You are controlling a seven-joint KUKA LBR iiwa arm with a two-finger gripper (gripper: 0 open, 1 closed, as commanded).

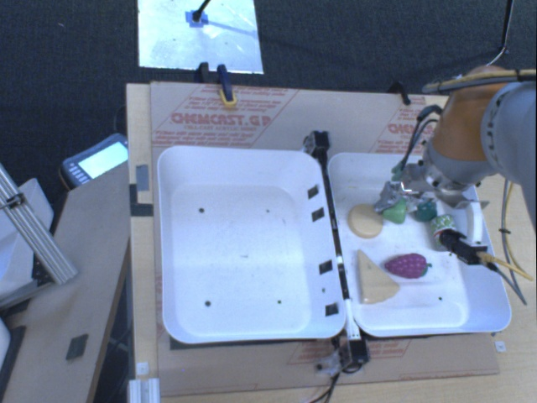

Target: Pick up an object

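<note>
My gripper point(393, 198) is low in the right bin point(419, 319), near its back middle, with the grey arm point(482, 133) reaching in from the right. A small green object point(395, 212) sits right under the gripper tip, partly hidden by it. Just to its left lies a round tan disc point(365, 221). A teal object point(426, 211) rests to the right of the green one. Nearer the front are a purple berry-like piece point(407, 265) and a yellow wedge point(375, 278), both apart from the gripper.
The left bin point(243, 250) stands beside the right one, with black clips point(325, 242) along the shared wall. Cables and a black connector point(470, 252) hang over the right bin's right side. A yellow clamp point(226, 91) and a metal plate point(200, 23) lie behind the bins.
</note>
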